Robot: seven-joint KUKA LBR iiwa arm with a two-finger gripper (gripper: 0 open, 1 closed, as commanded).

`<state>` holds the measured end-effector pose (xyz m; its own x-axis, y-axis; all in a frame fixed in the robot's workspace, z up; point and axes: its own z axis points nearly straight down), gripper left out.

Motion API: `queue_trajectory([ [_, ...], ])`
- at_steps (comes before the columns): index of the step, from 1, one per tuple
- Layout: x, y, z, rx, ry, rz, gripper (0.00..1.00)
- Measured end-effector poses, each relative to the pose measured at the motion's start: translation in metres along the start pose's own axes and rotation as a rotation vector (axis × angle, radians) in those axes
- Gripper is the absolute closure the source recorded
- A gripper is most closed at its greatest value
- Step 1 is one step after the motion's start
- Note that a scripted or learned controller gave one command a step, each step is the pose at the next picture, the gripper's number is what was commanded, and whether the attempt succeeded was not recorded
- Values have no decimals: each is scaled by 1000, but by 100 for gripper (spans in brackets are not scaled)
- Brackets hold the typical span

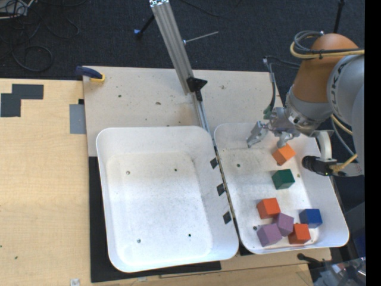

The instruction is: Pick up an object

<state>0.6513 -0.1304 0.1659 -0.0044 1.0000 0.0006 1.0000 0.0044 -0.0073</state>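
Orange block (284,154) near the right bin's (238,177) far edge, tilted, just below the gripper (272,133). Fingers spread, pinching nothing. Nearer the front: green block (283,179), second orange block (268,207), then two purple blocks (275,229), a blue block (310,217) and one more orange by the front right corner. Risk, as a guess: closing off-centre on the tilted block, nudging it aside and coming up bare.

1. Evenly and brightly lit from overhead; no harsh glare on the left bin (155,195).
2. Soft, short shadows just under that bin's near rim.
3. Dark and murky beyond the worktop (143,97), behind the bin.
4. Slightly soft throughout, coarse grain, mild blur around the tool (271,133) right of the bin.
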Motion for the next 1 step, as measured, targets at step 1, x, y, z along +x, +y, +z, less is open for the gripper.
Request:
queue_trajectory([
  [1,6,-2,45,1,1,0,0],
])
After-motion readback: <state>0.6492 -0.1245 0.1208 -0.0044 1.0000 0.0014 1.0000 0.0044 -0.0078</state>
